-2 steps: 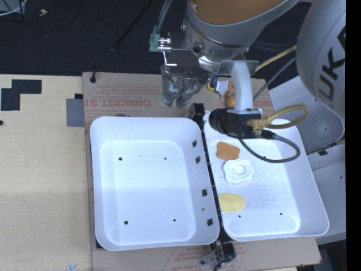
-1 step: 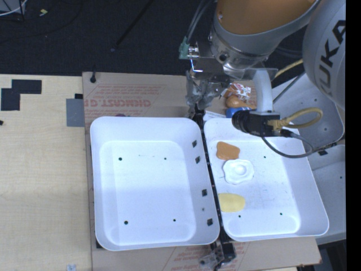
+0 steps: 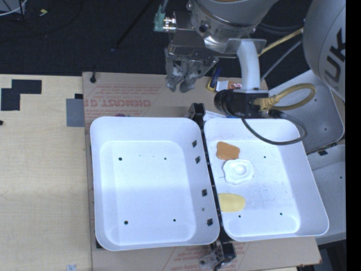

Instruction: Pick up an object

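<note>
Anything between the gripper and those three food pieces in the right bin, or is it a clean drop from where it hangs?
Nothing visible blocks it. The gripper hangs beyond the bins' far edge; the orange piece, fried egg and yellow piece lie uncovered along the right bin's left side.

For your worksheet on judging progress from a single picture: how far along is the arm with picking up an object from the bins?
Done: nothing visible yet. The orange piece, the fried egg and the yellow piece all lie in the right bin.
In hand: the gripper is above the bench beyond the bins, with no object between its fingers.
Left: move over an item, descend, grasp and lift.
</note>
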Controlling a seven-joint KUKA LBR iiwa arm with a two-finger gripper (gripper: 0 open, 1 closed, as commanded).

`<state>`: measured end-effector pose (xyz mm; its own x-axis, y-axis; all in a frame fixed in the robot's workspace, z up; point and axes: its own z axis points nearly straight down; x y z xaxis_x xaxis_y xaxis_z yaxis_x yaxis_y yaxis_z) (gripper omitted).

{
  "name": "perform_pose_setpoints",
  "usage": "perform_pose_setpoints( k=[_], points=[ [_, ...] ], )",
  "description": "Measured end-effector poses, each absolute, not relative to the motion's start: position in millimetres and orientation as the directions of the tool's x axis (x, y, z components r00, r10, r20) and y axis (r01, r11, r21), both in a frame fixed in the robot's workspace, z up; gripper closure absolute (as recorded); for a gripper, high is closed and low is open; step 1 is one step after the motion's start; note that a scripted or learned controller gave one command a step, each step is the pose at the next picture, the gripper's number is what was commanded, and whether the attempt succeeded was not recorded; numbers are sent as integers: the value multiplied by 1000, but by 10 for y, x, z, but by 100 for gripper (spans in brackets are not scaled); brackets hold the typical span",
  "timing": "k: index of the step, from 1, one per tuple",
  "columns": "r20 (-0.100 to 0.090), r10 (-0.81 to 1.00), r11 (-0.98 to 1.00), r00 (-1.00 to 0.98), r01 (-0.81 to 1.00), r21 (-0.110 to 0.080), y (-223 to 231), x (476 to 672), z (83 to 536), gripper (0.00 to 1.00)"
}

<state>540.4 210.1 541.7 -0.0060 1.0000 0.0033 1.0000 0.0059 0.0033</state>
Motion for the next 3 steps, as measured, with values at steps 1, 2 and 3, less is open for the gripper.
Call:
perform_pose_setpoints(
  k=[1,2,3],
  points=[
    [-4,1000,-9,9,1000,-3,1127,5687,5373,100],
    [-4,1000,3,-3,1000,-21,1680,5463,3495,100],
    [1,1000,6,-6,1000,-4,2483,5541,3448,100]
  ],
)
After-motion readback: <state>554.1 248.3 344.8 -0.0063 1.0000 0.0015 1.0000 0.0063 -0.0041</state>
